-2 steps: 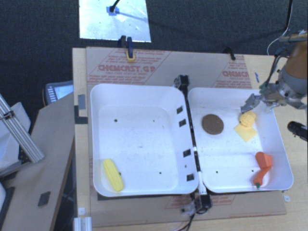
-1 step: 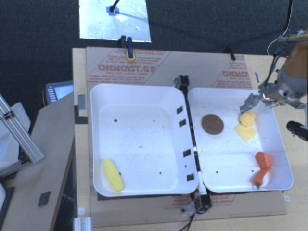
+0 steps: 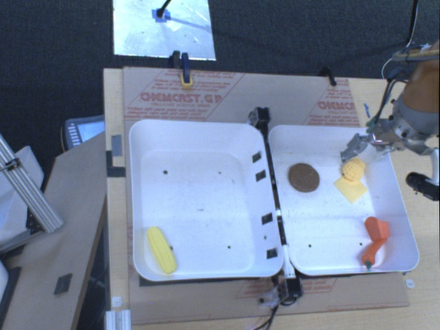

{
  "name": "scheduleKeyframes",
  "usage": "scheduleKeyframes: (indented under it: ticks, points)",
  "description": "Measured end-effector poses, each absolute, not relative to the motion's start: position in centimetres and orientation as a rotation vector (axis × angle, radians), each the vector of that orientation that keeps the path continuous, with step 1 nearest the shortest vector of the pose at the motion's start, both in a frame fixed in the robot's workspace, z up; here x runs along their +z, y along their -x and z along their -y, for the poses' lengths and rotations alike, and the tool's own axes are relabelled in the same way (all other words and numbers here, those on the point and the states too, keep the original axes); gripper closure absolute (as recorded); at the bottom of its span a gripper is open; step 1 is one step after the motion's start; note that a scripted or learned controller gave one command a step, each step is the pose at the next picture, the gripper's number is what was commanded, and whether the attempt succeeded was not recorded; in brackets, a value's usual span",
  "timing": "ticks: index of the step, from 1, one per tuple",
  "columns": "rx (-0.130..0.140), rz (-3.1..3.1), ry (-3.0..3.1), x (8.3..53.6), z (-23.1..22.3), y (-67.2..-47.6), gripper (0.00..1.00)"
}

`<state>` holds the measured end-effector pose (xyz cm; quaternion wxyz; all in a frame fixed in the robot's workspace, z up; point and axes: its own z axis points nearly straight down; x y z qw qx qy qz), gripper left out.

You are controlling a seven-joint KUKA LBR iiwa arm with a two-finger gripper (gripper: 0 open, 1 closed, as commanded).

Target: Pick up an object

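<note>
Near the right bin's (image 3: 405, 249) far right corner, the grey two-finger gripper (image 3: 360, 148) hangs just above a small, bumpy, rounded yellow toy (image 3: 353, 170) resting on a flat yellow wedge (image 3: 352, 189); its grip state cannot be judged.

- The floor (image 3: 55, 40) is dark, a speckled navy carpet, filling the top and left of the view.
- A shiny metal sheet (image 3: 163, 18) lies on that carpet at the top, catching bright light, with a small blue piece near its middle.
- A wooden bench (image 3: 113, 205) carries a brown cardboard sheet (image 3: 227, 95) printed with red lettering, held at its far edge by a yellow clamp (image 3: 185, 74).
- At the left stands a tan side table (image 3: 55, 246), with a silver metal rail (image 3: 27, 191) slanting over it.
- A grey device (image 3: 82, 130) peeks out beside the bench's left edge.
</note>
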<state>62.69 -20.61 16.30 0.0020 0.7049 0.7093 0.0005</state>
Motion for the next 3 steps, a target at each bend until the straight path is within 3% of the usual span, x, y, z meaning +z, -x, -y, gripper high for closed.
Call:
scheduleKeyframes:
  ticks: [2,3]
  points:
    - [0.003,-2.225,-2.212,16.7,20.6,-64.1,0.0]
    - [0.002,-2.227,-2.211,13.8,20.6,-66.3,0.0]
